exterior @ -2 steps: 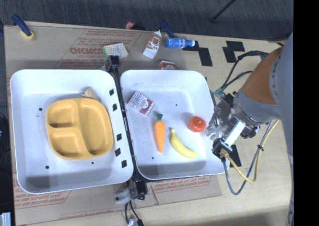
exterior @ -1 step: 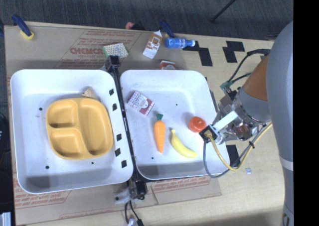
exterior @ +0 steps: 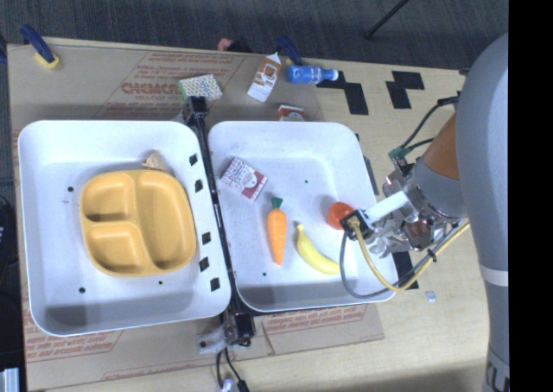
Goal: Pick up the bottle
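A small blue bottle [exterior: 304, 74] lies on its side on the cardboard behind the right bin [exterior: 346, 135], outside both bins. My gripper [exterior: 411, 228] hangs over the right rim of that bin, low on the right, far from the bottle. Nothing can be seen held in it. The closest things to it are a red tomato-like ball [exterior: 338, 212] and a banana [exterior: 314, 254] inside the bin.
The right bin also holds a carrot [exterior: 276, 235] and a small red-and-white carton [exterior: 243, 179]. A yellow divided plate [exterior: 138, 220] fills the left bin [exterior: 34, 235]. Near the bottle lie a small carton [exterior: 264, 79], a green packet [exterior: 200, 85] and another carton [exterior: 290, 111].
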Controlling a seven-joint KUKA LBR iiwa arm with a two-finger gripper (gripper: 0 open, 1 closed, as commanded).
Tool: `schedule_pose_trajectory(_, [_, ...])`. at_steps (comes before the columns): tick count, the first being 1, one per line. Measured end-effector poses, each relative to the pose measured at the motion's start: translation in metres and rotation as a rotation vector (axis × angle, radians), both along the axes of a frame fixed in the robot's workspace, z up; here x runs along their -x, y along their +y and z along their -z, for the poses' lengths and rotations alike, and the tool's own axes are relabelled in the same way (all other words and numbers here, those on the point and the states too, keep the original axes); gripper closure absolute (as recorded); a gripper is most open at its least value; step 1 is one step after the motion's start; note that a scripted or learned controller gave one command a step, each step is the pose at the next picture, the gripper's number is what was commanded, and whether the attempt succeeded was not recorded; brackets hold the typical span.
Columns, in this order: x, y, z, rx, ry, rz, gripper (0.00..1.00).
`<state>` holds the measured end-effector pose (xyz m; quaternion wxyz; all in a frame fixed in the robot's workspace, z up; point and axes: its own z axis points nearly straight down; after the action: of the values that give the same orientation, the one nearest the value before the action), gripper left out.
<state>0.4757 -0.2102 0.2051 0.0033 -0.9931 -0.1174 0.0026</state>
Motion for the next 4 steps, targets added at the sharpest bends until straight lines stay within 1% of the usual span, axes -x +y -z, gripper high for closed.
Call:
schedule_pose_trajectory(1, [0.0,0.018,-0.009,0.0,-0.001,0.027,1.0])
schedule_pose_trajectory(2, [0.0,0.0,0.003,-0.001,0.001,0.029,1.0])
schedule_pose_trajectory(4, [0.0,0.0,0.001,-0.001,0.0,0.027,1.0])
